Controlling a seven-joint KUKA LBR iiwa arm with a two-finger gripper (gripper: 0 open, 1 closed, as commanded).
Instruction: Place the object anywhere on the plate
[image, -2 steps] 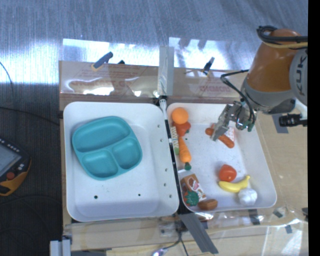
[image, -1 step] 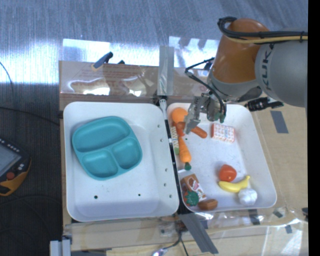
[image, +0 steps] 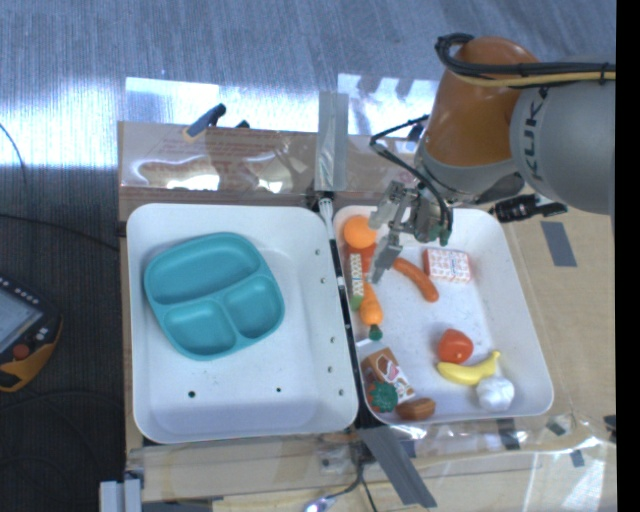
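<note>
The gripper (image: 385, 262) hangs over the far left corner of the right bin (image: 520, 300), one long finger reaching down among the toys; whether it is clenched or released I cannot tell from here, and nothing shows clearly between its tips. Starting from the left, the plate (image: 212, 292), teal with three compartments, sits bare in the left bin (image: 180, 410). Across the divider, an orange (image: 357, 232) lies just left of the tool, with a carrot (image: 370, 303) below it, long axis running along the bin's left edge toward the near side. A sausage (image: 417, 279) slants just right of the tool. The carrot looks the likeliest target, though I cannot say which. The plate lies well to the left, so a carry must cross the divider. "KU" reads on the arm (image: 560, 130); a box (image: 447, 265) carries print too small to read.
</note>
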